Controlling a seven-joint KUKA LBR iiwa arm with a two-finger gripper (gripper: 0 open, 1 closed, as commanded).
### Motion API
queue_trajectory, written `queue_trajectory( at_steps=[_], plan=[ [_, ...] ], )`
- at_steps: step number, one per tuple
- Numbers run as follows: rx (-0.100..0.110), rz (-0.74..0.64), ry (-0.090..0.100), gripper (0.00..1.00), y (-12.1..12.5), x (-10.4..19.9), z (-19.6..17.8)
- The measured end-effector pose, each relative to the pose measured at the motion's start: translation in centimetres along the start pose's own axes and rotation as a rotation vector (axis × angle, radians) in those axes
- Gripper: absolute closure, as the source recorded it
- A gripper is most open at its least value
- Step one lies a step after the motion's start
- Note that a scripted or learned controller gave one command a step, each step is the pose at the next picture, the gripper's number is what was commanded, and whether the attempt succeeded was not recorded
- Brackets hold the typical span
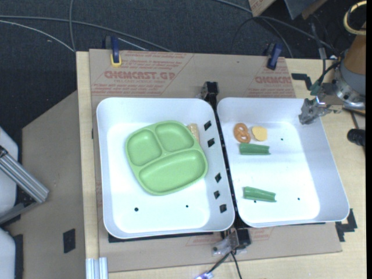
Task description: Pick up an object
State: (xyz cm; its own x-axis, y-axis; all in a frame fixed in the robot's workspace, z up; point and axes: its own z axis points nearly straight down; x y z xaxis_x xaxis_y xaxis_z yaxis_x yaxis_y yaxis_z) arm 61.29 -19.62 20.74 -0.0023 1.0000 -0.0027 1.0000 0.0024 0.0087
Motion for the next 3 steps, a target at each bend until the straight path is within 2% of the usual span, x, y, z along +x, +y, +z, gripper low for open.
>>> queue_trajectory(
  at_steps=[1, 3],
  plan=[
    [0.007, 0.001, 0.002, 1.00, 0.1, 0.0, 0.4],
    [0.011, -0.002, 0.006, 1.00, -3.6, 10.6, 1.0]
  ],
)
